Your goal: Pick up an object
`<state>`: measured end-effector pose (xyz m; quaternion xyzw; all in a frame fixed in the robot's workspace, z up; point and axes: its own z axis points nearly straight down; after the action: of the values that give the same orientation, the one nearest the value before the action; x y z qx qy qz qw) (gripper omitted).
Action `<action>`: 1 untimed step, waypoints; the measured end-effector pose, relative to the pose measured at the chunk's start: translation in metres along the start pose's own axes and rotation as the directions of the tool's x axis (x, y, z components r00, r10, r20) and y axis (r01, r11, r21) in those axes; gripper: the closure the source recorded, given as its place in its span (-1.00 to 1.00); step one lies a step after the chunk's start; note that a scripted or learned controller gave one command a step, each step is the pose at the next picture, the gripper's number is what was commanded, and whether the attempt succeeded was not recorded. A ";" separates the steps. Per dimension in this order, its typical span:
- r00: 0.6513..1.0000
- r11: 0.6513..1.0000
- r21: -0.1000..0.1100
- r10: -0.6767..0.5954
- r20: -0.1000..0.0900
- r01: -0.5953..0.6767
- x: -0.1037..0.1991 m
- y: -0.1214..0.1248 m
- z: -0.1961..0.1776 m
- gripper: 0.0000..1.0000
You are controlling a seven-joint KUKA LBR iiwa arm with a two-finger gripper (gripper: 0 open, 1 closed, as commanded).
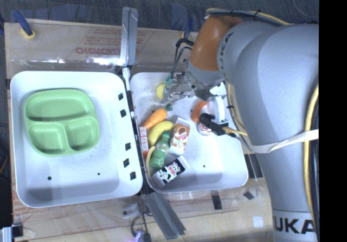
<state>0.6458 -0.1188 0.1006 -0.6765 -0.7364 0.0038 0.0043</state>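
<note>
Right bin (227,173): carrot (154,116), banana (160,131), green bottle (159,155), small cartons. Left bin (70,186): green tray (60,120). Pincer (174,88) over right bin's far end; grip state cannot be told.

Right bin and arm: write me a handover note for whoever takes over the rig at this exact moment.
Tool: low over the far end of the right bin, beside a small yellow item; whether it is open or shut cannot be told, and nothing is seen gripped.
Right bin: carrot, banana, green bottle, small carton and black-and-white packet cluster along its left side.
Left bin: holds a green divided tray.
Done: arm is down in the bin.
Left: secure and lift one object.
</note>
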 end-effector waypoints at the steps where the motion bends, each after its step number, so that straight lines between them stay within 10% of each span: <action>1: 1.000 1.000 -0.011 0.009 0.000 -0.009 0.069 0.016 -0.092 1.00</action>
<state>0.6570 -0.0492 0.1928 -0.6798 -0.7334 0.0001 0.0005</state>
